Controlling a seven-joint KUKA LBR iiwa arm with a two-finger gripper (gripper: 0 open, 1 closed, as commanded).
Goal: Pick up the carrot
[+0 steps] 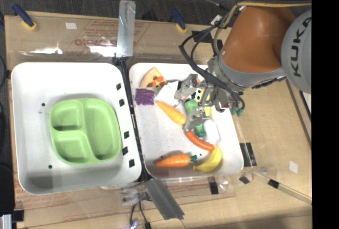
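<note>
Toward the front wall of the right bin (228, 116), well apart from the gripper (195, 111) hung above, the carrot (172, 160) is laid lengthwise left to right, while whether the gripper is released or clenched cannot be told.

The carrot (172, 160) is orange with a small green top at its right end. It lies flat, almost horizontal, along the near wall of the right bin (229, 132), just left of the banana (211, 160).
</note>
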